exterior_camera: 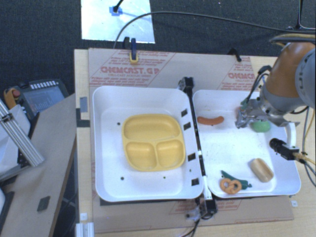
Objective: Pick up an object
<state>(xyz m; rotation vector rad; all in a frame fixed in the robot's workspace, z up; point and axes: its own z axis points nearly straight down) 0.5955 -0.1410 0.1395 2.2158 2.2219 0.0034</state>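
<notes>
My gripper [243,120] hangs low over the right bin [217,147], near its back right part. A green round object [261,127] lies just right of the gripper, partly hidden under the wrist. An orange-red sausage [211,120] rests to the gripper's left, apart from it. At the front right lies a tan bread roll [261,170]. By the front wall, an orange pretzel [230,185] sits on a dark green piece [242,182].
The left bin [106,132] holds a yellow three-part plate [152,141]. A black divider strip [193,137] runs between the bins. A grey table edge and a control pendant [42,98] stand to the far left.
</notes>
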